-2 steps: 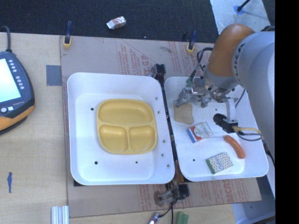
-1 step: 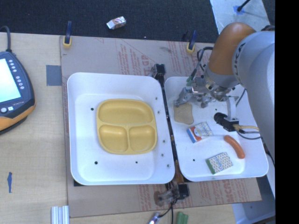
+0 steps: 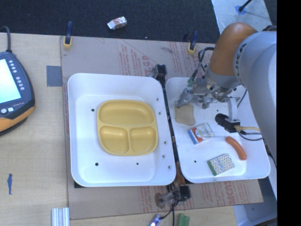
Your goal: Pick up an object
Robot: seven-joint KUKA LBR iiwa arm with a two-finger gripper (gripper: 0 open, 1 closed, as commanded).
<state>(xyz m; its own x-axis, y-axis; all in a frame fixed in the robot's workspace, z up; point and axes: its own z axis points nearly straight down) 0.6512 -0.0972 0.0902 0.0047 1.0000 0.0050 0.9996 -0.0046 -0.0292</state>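
Observation:
In the right bin [image 3: 254, 173] lie a tan bread-like slice [image 3: 185, 116], a small red, white and blue packet [image 3: 201, 133], an orange sausage [image 3: 235, 148] and a green patterned block [image 3: 220, 164]. My gripper [image 3: 187, 99] hangs over the bin's far left corner, right at the upper edge of the tan slice. The view does not show anything held in it. The grey arm with its orange band [image 3: 233, 46] covers the bin's far right part.
The left bin [image 3: 80, 164] holds a yellow divided plate [image 3: 127, 126]. A teach pendant [image 3: 11, 91] lies at the bench's left edge. Clamps [image 3: 68, 39] stand at the board's far corners. A crumpled wrapper [image 3: 117, 23] lies on the dark floor beyond.

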